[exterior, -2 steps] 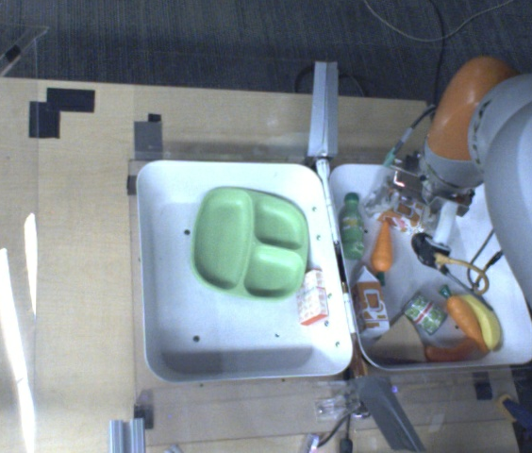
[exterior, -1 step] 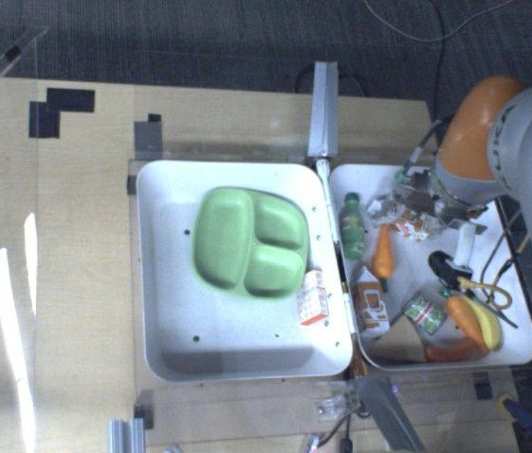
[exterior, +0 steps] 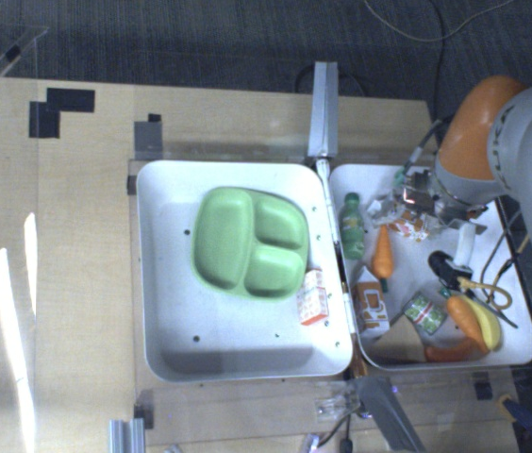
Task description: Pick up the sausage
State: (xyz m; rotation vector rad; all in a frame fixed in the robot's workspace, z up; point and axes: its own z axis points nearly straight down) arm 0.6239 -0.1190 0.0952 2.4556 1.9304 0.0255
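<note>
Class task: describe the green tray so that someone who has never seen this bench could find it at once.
Start with the two white bins side by side and take the left bin. The green tray lies in its upper middle, with a small red and white carton at its lower right corner. It is the largest item there, pale green and split into three rounded compartments.
</note>
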